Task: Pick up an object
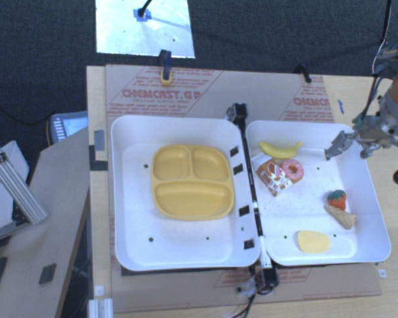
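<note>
While claw [348, 144] hangs at frame right over right bin [371, 197], grip state unclear; banana [280, 150] ungrasped, pick pending.

In the right bin [368, 197] lie several small toy foods. A yellow banana [280, 150] rests near the back, with a pink doughnut [292, 171] just beside a patterned pastry slice [272, 177]. A strawberry [337, 199] touches what may be a bread piece [341, 216]. A pale yellow disc [313, 242] lies flat near the front.
</note>
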`<move>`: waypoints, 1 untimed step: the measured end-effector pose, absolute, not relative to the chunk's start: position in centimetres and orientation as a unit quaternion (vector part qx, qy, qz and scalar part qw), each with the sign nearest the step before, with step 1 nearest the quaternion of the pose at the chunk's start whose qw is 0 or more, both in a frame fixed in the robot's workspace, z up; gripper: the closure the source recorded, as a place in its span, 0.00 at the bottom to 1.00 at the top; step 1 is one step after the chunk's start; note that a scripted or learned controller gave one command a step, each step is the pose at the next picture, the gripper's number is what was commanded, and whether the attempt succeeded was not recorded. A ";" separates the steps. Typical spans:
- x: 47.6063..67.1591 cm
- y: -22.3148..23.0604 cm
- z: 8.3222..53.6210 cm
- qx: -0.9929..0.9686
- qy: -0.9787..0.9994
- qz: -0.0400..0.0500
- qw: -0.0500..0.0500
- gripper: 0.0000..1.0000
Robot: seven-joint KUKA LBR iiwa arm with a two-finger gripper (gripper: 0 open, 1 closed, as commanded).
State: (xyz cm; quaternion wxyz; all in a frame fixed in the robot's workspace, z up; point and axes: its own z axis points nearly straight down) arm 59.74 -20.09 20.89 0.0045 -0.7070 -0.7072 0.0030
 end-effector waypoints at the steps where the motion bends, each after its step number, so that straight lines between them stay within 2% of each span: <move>1: 60.0 -20.0 21.6 -0.706 -0.708 0.000 -0.001 0.00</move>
